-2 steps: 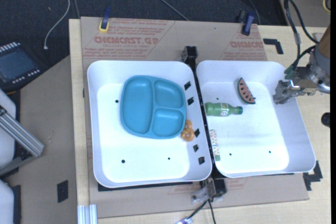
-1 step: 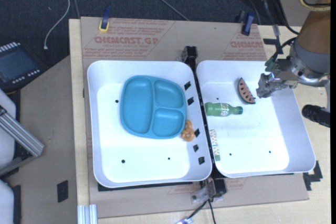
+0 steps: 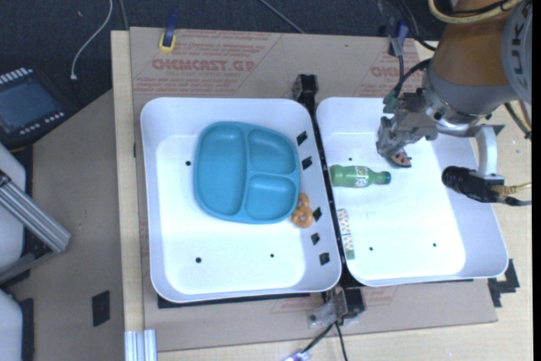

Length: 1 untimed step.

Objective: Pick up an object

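My gripper (image 3: 396, 151) hangs over the back half of the right bin (image 3: 423, 258), pointing down. Just in front of it and a little to the left, a small green bottle (image 3: 358, 177) lies on its side on the bin floor, apart from the gripper. A narrow pale packet (image 3: 345, 232) lies along the right bin's left wall. In the left bin (image 3: 228, 262) rests a blue divided plate (image 3: 247, 172), and a small tan-orange object (image 3: 303, 213) sits at its front right corner.
A black divider with clips (image 3: 314, 182) runs between the two bins. Bare white floor fills the front and right of the right bin. Cardboard (image 3: 211, 55) surrounds the bins, with cables on the dark floor behind.
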{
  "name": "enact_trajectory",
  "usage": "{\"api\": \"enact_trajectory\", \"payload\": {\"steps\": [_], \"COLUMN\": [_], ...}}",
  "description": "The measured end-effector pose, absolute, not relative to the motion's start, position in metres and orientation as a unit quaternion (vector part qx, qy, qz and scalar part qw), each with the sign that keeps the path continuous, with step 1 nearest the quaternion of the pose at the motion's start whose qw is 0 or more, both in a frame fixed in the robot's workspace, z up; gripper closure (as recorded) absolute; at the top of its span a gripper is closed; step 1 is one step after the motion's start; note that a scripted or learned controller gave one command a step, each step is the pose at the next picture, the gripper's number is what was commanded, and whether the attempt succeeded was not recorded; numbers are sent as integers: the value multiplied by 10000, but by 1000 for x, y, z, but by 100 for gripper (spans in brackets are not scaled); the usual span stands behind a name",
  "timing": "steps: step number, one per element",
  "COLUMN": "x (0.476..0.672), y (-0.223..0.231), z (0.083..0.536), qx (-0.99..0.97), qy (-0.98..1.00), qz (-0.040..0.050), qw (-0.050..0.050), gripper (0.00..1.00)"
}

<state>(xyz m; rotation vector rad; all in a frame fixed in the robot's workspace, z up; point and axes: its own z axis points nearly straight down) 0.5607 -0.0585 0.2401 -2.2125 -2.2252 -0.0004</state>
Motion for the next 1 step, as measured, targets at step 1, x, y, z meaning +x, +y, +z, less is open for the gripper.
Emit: {"api": "enact_trajectory", "payload": {"steps": [1], "x": [576], "y": [4], "z": [241], "qx": [-7044], "qy": [-7098], "qz": [-16], "qw": [4], "gripper": [100]}}
